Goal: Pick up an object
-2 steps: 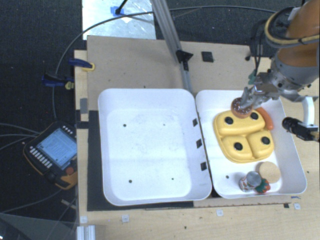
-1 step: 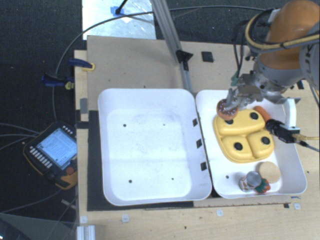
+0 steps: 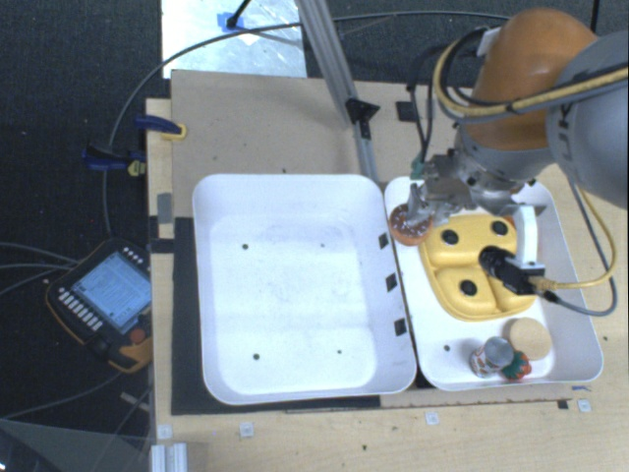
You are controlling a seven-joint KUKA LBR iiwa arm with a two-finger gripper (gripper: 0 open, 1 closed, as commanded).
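Gripper [image 3: 418, 205] sat low over the far-left corner of the right bin [image 3: 575, 347], hung from the grey arm [image 3: 590, 116] entering from the right. Finger state: couldn't tell, tips blurred against the clutter, nothing visibly held between them. Nearest candidate was a small brown disc [image 3: 403, 226], just below and slightly left of the tips, touching or nearly so; couldn't resolve contact. Lay flat-ish against the bin's left wall, round, so no long axis to align to. Next nearest was the big yellow moulded piece with dark holes [image 3: 470, 264], immediately right of and nearer the camera than the gripper, long axis running diagonally from gripper toward the bin's near-right. Further off, at the near end of the bin: a tan round block [image 3: 531, 335] and a small multicoloured toy [image 3: 496, 360], well apart from the gripper. Left bin [image 3: 211, 293] lay across the divider, left of the gripper. Judgement: short straight drop onto the disc looked like the move; wall proximity likely to crowd one finger. Pick not yet done.
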